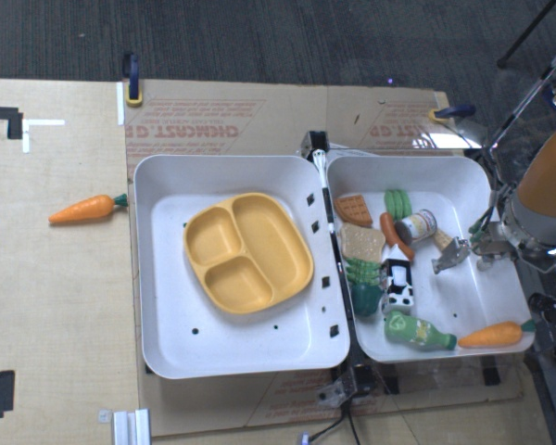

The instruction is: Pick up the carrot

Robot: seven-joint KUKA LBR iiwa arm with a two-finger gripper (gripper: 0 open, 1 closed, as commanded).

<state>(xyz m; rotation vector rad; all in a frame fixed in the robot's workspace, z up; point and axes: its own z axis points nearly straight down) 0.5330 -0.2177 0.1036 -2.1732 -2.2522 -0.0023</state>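
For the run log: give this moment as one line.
end effector: above right bin | carrot: lying in right bin, apart

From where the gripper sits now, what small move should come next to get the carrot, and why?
Probably shift the gripper toward the near wall of the right bin and lower it. The carrot lies flat there, apart from the green bottle, and the gripper is not yet over it.
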